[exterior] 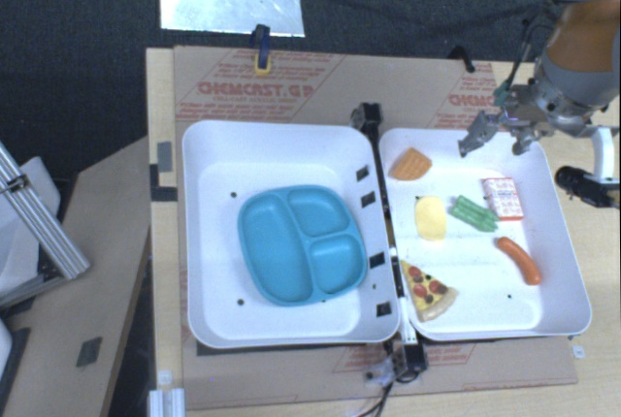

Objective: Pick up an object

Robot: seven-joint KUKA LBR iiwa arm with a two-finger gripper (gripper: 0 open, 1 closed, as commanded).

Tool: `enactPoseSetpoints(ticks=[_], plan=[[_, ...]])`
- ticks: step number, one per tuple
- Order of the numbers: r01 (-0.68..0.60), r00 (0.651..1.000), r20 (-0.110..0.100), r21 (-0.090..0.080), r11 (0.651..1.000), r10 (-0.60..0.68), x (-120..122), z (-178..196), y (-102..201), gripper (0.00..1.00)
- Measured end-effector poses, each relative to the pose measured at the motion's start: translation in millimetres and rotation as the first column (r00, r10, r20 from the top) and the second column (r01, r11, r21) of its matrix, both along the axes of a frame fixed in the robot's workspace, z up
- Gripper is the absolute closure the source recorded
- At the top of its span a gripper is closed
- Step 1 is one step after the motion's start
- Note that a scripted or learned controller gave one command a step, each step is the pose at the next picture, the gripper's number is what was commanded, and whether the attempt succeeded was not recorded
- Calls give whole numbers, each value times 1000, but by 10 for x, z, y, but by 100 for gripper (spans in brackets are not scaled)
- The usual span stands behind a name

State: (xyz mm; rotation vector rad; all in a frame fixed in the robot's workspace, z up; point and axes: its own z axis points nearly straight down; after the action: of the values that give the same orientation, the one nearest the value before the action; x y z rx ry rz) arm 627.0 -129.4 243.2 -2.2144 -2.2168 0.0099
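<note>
Right bin (553, 308), we log: orange wedge (411, 164), yellow piece (431, 217), green item (474, 213), red-print packet (502, 198), sausage (518, 261), pizza slice (426, 289); gripper (498, 140) open, empty, above far edge; risk: low flat pieces slipping out, or green item and packet, nearly touching, snagging together.

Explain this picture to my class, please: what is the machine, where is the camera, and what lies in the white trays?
One camera looks down at a slant on a bench. A grey and orange robot arm reaches in from the right, and its claw hangs open with nothing between its fingers. The left bin holds a blue divided plate. The right bin holds toy food: an orange wedge, a yellow piece, a green piece, a small red and white packet, a sausage and a pizza slice.
</note>
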Motion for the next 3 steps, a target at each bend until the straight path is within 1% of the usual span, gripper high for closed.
enactPoseSetpoints(ticks=[1,2,3], plan=[[-2,1000,12,-2,1000,2,22,71,3,0],[0,1000,9,-2,1000,0,-74,-431,-28,0],[0,1000,10,-2,1000,0,-78,-1046,-33,0]])
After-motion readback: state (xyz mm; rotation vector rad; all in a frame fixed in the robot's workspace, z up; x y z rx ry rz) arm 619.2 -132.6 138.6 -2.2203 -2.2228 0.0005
